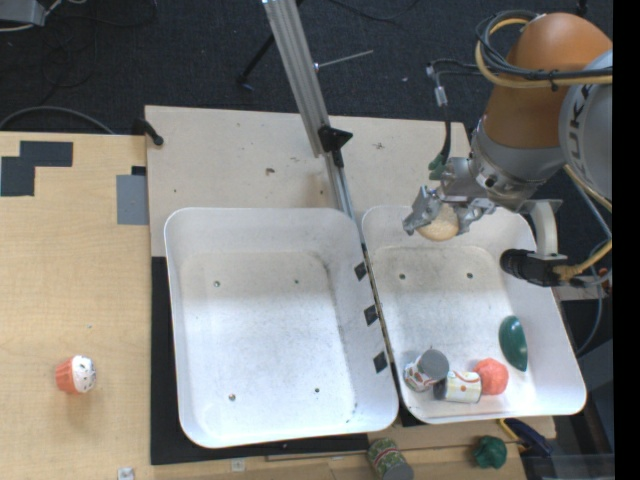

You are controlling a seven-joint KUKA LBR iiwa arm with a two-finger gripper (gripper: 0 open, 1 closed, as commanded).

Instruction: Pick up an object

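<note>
Bench front edge: I see a dark green knobbly lump (489, 452) and a round mottled thing (384, 457) lying just outside the bins on pale wood.
Wood panel: on the left, light-grained board (60, 258) with grey and black rectangular patches; a small rounded orange-and-white toy (76, 375) sits alone on it, well apart from the bins.
Left bin: shallow white plastic tray (190, 238) with rounded corners and a faintly speckled floor.
Right bin: same white moulded tray (560, 383), touching the left one along a seam marked by small black clips.
Right bin, near corner: a cluster pressed together — a small grey cylinder-like piece (433, 364), a white cup-shaped item (461, 387) with coloured print lying on its side, and a smooth orange-red ball (492, 376).
Right bin, right wall: a glossy dark green oval (513, 340), just beside the cluster but apart from it.
Gripper: metal-grey fingers (437, 215) over the far edge of the right bin; I read them as pinched on a rounded tan object (439, 230), matte like a bread roll, which sits between and just below the tips.
Arm: grey housing with a smooth orange dome (545, 68), cables looped above.
Far bench: a ribbed aluminium post (300, 63) slants up from the seam.
</note>
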